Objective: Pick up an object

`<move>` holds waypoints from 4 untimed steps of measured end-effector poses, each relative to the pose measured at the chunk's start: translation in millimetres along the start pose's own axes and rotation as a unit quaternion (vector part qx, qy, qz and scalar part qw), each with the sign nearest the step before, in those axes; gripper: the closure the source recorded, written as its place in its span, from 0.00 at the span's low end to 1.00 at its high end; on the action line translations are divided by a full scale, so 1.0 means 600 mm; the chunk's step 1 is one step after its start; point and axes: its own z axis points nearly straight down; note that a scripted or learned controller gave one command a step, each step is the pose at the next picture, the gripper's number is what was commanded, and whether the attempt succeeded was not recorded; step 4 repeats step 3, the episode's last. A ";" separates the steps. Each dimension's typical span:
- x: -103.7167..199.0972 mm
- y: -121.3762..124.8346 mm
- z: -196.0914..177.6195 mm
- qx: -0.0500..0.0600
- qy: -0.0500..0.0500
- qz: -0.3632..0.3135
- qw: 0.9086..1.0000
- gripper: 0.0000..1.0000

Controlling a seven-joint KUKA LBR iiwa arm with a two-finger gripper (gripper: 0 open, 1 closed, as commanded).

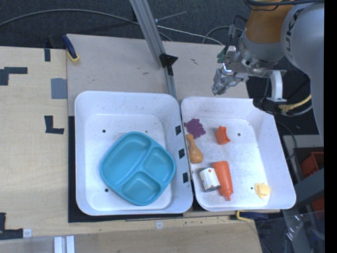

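Observation:
My gripper (219, 86) hangs above the far rim of the right bin (274, 141), with nothing visible between its fingers. In that bin lie a purple piece (195, 126), a small orange block (222, 135), a tan pear-shaped toy (194, 149), a long orange carrot-like toy (225, 178), a white and silver can (209, 178) and a small yellow piece (262, 190). The gripper is beyond the bin's back edge, up and right of the purple piece.
The left bin (84, 141) holds a blue divided plate (137, 167). A slanted metal post (150, 30) rises behind the bins, ending at a black clamp (168, 60). Cables run across the dark floor at the back.

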 end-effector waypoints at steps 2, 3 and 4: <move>0.168 -0.017 0.000 0.000 0.000 0.000 1.000 1.00; 0.270 -0.017 0.028 0.001 0.000 -0.001 1.000 1.00; 0.270 -0.017 0.028 0.001 0.000 -0.001 1.000 1.00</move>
